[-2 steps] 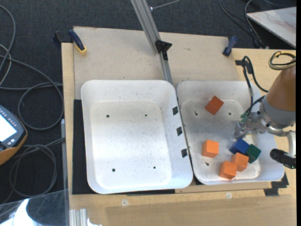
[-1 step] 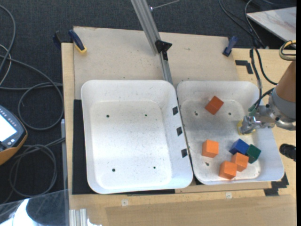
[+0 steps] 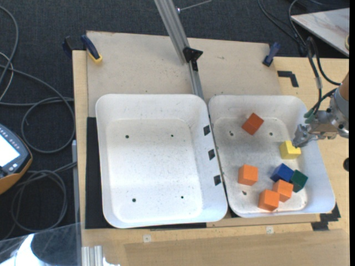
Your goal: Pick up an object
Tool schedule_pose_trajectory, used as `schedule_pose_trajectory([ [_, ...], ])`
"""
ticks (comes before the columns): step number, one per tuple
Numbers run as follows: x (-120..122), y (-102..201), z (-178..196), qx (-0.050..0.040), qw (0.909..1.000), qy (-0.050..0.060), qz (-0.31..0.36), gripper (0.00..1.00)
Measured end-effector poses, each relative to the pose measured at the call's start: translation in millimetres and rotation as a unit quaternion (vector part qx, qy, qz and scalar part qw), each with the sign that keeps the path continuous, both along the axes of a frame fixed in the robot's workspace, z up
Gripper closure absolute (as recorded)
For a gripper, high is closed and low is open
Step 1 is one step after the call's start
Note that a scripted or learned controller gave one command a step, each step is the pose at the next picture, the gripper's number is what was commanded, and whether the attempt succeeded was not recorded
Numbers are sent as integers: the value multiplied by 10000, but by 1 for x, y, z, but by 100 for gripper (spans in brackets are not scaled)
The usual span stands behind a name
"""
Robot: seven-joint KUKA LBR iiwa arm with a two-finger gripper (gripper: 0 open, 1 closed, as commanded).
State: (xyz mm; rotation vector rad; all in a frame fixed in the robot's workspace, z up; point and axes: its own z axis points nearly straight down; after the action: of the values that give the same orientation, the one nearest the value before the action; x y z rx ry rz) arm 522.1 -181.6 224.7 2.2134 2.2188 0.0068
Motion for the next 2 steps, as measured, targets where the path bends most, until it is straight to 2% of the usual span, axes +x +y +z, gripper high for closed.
schedule_pose_trajectory([
  [1, 12, 0, 55, -1, 10000, 1, 0, 100],
  [2, 35, 56, 57, 15, 10000, 24, 25, 100],
])
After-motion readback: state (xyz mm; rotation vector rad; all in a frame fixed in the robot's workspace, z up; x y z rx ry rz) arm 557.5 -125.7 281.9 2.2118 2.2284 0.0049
